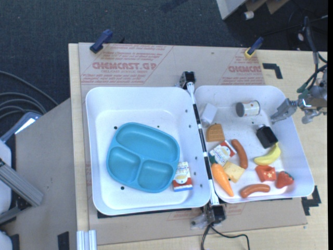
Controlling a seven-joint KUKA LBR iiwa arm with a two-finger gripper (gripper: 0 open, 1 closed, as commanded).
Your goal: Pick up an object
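bench (pixel 130 69): we see pale board under two white bins | floor: dark carpet beyond far edge | gripper (pixel 297 110): right bin's (pixel 302 160) right rim, grasp state unclear to us

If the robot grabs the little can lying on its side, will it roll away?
Probably, if nudged. The can lies on its side on the right bin's smooth white floor, so its round body could roll. It looks small and stiff, so likely light and unlikely to squash. Its curved, shiny side may slip when the end effector squeezes it.
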